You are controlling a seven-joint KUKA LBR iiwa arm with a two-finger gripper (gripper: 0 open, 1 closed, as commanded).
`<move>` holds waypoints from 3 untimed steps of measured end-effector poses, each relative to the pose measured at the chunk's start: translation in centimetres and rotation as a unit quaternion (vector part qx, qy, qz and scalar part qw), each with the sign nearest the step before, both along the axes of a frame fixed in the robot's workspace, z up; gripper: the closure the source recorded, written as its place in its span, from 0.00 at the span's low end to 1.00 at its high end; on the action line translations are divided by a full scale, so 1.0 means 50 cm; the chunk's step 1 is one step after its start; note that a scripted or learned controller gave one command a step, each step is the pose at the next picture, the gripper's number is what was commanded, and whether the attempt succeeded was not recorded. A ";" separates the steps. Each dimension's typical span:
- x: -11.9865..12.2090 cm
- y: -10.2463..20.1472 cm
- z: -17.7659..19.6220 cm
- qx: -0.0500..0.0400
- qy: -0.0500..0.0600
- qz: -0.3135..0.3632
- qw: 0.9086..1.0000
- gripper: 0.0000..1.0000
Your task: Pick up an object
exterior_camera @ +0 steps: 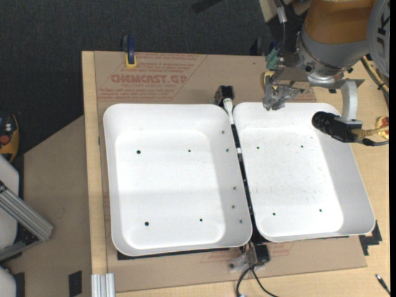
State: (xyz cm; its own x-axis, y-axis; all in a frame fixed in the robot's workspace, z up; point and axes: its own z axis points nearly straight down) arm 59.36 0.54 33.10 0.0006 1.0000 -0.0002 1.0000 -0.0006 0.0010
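I have the jaws (275, 99) hanging from the arm (337, 23) over the far rim of the right bin (364, 190), at its corner nearest the left bin (109, 166). From this slanted look down they are a small knot of grey metal, and I cannot tell whether they stand apart or together. I also cannot make out anything clamped between them.

The two bins sit edge to edge on the counter (154, 79). A black strip (238, 159) runs between them, and a blue clamp (129, 49) well off to the jaws' far side pins the board, I'd judge so nothing slides when the arm pushes down.

As for the object I am to pick up, I cannot tell where it lies. Below and in front of the jaws I read only white bin floor with small dark dots. A black stub (334, 127) just beside the jaws looks to me like part of the wrist's own fittings, not something to grasp
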 end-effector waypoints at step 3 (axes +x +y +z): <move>0.107 0.185 -0.172 0.001 0.003 0.003 1.000 1.00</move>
State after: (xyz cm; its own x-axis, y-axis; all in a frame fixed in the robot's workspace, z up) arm 64.71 9.81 24.48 -0.0054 1.0000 0.0011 1.0000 0.0054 -0.0053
